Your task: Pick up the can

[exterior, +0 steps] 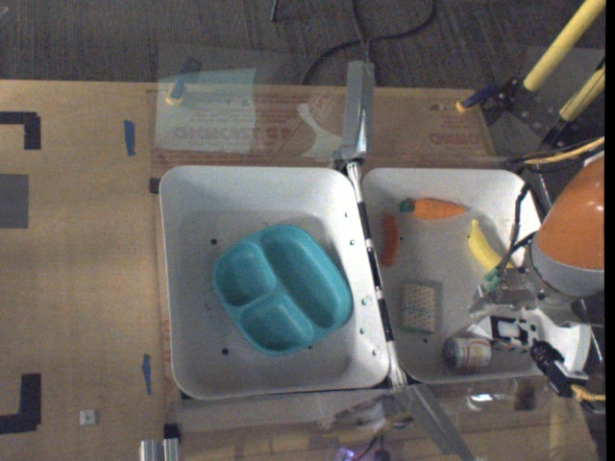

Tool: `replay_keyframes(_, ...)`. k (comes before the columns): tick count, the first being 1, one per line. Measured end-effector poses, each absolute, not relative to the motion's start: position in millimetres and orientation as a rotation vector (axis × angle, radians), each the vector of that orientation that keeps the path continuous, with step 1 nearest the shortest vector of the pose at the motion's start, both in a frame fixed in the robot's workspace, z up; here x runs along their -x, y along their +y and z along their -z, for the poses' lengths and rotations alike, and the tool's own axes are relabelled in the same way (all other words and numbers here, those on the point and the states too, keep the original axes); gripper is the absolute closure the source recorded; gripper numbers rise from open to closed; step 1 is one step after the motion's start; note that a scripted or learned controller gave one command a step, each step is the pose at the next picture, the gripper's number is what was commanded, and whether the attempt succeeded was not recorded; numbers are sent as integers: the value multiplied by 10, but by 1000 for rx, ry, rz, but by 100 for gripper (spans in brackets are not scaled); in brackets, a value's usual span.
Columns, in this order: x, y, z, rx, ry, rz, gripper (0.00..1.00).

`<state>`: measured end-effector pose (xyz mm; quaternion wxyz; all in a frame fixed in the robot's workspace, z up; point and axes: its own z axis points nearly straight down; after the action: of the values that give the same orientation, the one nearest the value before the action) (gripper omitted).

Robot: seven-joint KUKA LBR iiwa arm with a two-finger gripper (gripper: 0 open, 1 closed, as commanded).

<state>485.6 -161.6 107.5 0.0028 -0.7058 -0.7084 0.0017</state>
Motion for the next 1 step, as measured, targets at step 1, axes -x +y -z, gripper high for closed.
replay_keyframes(1, -5052, -2241, -1150, 2124, -2313, -2, 100)
